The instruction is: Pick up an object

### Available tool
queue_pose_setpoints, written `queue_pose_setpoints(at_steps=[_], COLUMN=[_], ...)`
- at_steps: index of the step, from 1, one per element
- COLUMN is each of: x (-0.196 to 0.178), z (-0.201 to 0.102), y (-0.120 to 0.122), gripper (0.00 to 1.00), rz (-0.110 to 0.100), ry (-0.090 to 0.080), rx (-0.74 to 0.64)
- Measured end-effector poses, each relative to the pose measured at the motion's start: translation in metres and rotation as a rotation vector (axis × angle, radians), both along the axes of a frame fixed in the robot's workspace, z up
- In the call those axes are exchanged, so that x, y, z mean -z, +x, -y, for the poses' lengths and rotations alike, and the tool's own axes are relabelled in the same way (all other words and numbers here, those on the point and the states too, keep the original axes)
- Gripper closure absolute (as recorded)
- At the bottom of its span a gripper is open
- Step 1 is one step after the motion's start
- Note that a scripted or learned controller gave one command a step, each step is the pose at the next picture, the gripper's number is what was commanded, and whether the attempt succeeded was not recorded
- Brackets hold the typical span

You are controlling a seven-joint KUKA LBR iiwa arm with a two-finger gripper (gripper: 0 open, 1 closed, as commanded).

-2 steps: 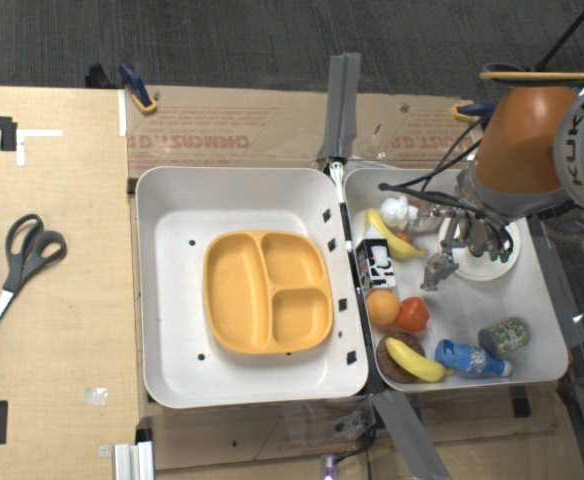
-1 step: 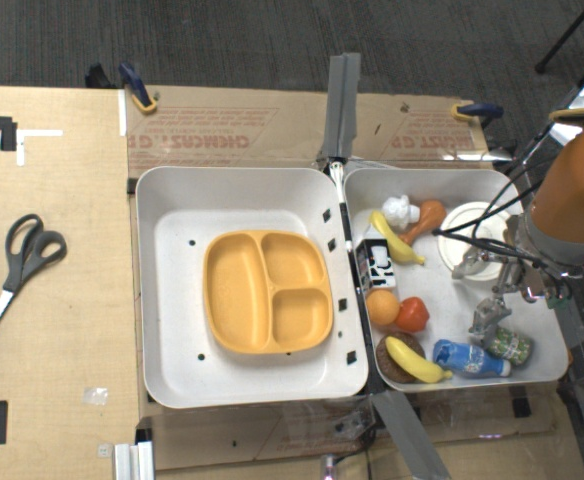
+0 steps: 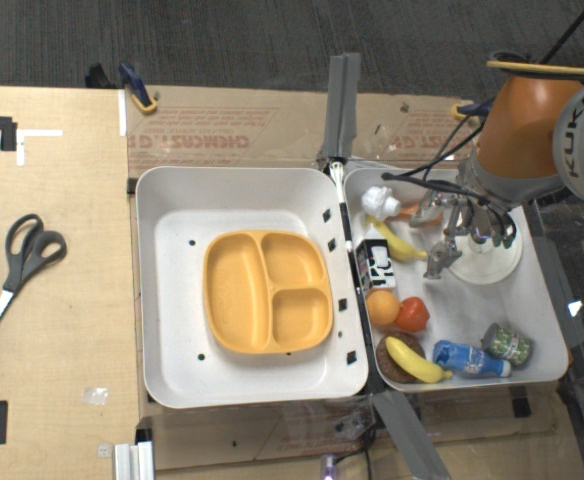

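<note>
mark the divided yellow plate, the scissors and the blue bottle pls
divided yellow plate (image 3: 234, 288), camera view, floor of its large left compartment
scissors (image 3: 34, 247), camera view, black handle loops
blue bottle (image 3: 469, 359), camera view, middle of its body

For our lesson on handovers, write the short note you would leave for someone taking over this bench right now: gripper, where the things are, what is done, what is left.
Gripper: low in the right bin, over its upper middle, nothing seen between its fingers; open or shut is unclear.
Right bin: white plate beside the gripper, banana to its left, orange and tomato mid-bin, second banana, blue bottle and green can along the near side.
Left bin: yellow divided tray.
Done: nothing lifted.
Left: grasp one object and raise it.
</note>
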State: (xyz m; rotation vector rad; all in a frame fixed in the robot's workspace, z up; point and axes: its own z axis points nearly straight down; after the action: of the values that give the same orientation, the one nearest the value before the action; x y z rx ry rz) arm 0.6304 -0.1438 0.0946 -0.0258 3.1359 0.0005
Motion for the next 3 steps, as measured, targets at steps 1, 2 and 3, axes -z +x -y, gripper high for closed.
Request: queue_pose_setpoints(at_steps=[1, 2, 3], x=[0.005, 0.000, 0.002], z=[-0.052, 0.024, -0.027], y=[0.025, -0.016, 0.008], gripper=[0.00, 0.00, 0.00], rz=[-0.021, 0.000, -0.002], ry=[0.001, -0.001, 0.001], rx=[0.119, 0.088, 0.321])
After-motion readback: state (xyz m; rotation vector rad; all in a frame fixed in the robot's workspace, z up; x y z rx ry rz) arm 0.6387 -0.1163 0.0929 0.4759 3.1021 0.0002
